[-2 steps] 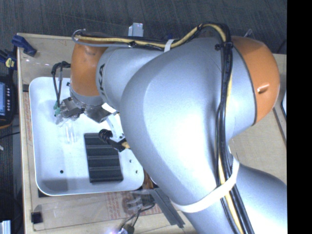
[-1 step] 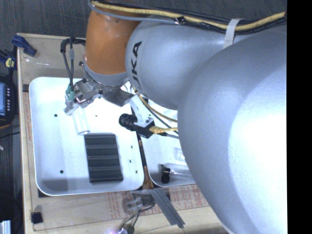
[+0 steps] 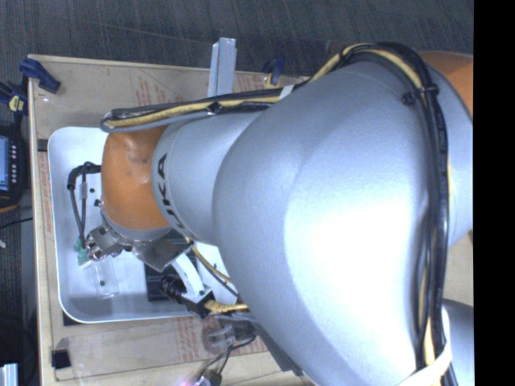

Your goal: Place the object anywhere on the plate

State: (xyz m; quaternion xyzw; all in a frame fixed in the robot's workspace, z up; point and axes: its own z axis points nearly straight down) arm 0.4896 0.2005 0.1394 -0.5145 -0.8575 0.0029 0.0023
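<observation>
Across most of the frame, the grey arm (image 3: 322,215) reaches over the white bin (image 3: 60,215). Its gripper (image 3: 105,268) sits low near the bin floor; whether it is clenched cannot be told. What may be the object, greenish (image 3: 81,253), lies beside it.

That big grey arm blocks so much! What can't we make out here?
- Plate and object: not visible; the arm covers most of the bench.
- Right-hand bin: hidden beneath the arm.
- Left bin: partly covered.
- Hand: whether its fingers are open or shut is unclear.
</observation>
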